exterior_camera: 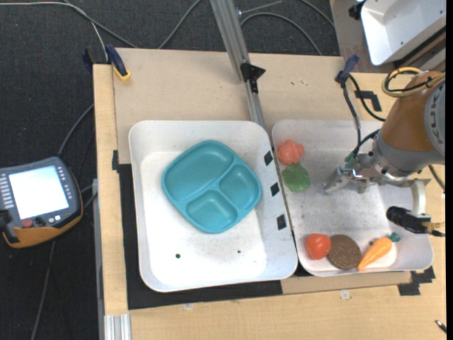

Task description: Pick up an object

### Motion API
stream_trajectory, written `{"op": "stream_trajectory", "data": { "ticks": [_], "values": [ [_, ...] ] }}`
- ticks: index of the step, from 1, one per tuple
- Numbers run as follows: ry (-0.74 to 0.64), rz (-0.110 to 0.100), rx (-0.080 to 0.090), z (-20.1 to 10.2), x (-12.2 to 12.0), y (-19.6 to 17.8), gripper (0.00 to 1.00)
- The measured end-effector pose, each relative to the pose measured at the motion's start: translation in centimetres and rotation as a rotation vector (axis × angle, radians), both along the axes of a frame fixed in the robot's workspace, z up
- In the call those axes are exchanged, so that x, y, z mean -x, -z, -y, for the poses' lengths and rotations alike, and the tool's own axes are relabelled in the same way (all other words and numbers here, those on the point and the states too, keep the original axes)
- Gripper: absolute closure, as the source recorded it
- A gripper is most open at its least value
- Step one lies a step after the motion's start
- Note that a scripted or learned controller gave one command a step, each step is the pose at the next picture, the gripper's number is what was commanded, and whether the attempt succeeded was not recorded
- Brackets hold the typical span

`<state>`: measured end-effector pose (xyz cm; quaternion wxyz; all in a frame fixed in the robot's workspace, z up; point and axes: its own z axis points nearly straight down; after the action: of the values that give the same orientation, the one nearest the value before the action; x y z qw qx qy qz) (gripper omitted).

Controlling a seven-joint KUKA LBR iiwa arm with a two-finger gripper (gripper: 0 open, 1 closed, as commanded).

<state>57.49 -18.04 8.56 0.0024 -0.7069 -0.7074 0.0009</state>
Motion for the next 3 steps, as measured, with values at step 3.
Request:
{"op": "stream_trajectory", "data": {
  "ticks": [3],
  "values": [
    [-0.001,0.011,0.003,-1.4,0.1,-11.9,1.00]
  ]
}}
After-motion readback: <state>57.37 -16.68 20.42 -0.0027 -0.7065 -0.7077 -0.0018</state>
